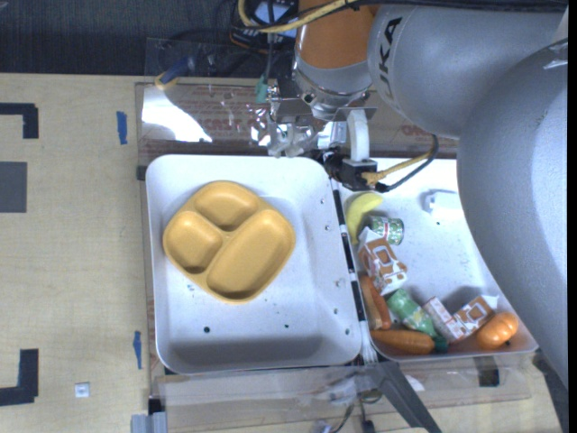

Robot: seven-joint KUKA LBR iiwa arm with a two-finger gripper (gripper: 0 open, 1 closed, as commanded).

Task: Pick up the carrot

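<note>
- The carrot (403,340) is seen lying flat along the near wall of the right bin (442,201), well apart from the gripper (290,136) and on the opposite, near side of the bench from it.
- It is touched by nothing of the arm; the pick is judged as not yet begun, with reach, descent, closing and lift all left to do.
- Just beside the carrot, towards the gripper, a red sausage-like piece (377,305), a green item (410,312) and a small red-and-white carton (455,318) are crowded together; an orange fruit (497,330) sits in the near corner.
- Closer to the gripper, a second printed carton (383,264), a small can (386,231) and a yellow fruit (361,211) are stacked along the divider.
- The left bin (297,332) bears a yellow sectioned dish (229,239), below and left of the gripper.
- The gripper is held over the far edge of the bins; whether it is open or closed cannot be told.
- Letters "UKA" are readable on the grey arm (433,52); the carton and can printing is too small to be read.
</note>
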